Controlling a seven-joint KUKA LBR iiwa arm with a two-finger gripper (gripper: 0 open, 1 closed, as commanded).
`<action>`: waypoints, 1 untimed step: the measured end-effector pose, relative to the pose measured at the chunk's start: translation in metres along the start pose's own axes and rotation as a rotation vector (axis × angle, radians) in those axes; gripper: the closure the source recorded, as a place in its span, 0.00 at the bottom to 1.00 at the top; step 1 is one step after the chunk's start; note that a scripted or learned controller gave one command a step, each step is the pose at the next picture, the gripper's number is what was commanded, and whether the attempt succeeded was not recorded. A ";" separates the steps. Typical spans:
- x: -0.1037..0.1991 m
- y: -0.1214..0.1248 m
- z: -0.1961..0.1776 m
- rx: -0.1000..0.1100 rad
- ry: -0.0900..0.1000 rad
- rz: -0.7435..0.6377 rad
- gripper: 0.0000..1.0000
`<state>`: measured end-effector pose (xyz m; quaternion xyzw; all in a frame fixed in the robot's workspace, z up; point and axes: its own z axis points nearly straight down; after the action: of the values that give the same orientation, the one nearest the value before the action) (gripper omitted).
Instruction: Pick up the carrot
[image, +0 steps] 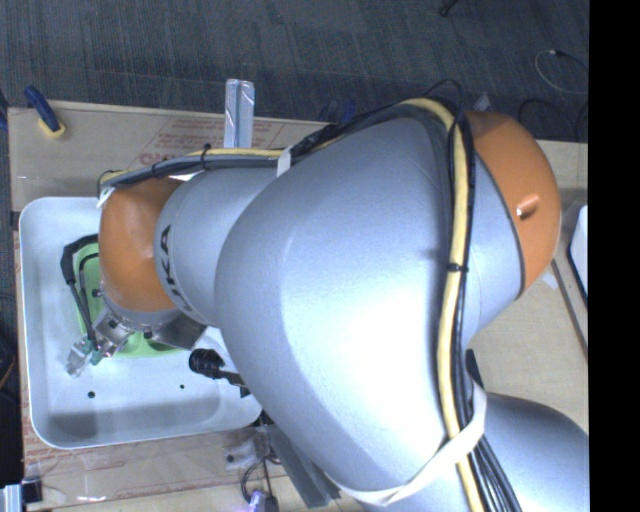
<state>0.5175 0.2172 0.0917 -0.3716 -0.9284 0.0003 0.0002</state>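
My gripper (80, 355) hangs low over the left part of the left white bin (40, 300), below the orange wrist band (130, 250). A light green object (150, 345) lies just right of the gripper, partly under the wrist. Another green piece with a dark edge (84, 285) sits behind the gripper, toward the bin's back. The big grey arm (350, 300) hides the bin's right half and whatever lies there.
A small black part (205, 362) sticks out beside the arm over the bin floor. A metal post (239, 110) stands behind the bin and a blue clamp (45, 112) sits at the bench's far left corner. The right bin's rim (578, 245) peeks out at the right.
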 end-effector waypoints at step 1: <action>-0.037 0.011 -0.080 -0.001 -0.001 -0.231 0.00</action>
<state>0.5519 0.1999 0.1721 -0.2620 -0.9651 -0.0002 -0.0003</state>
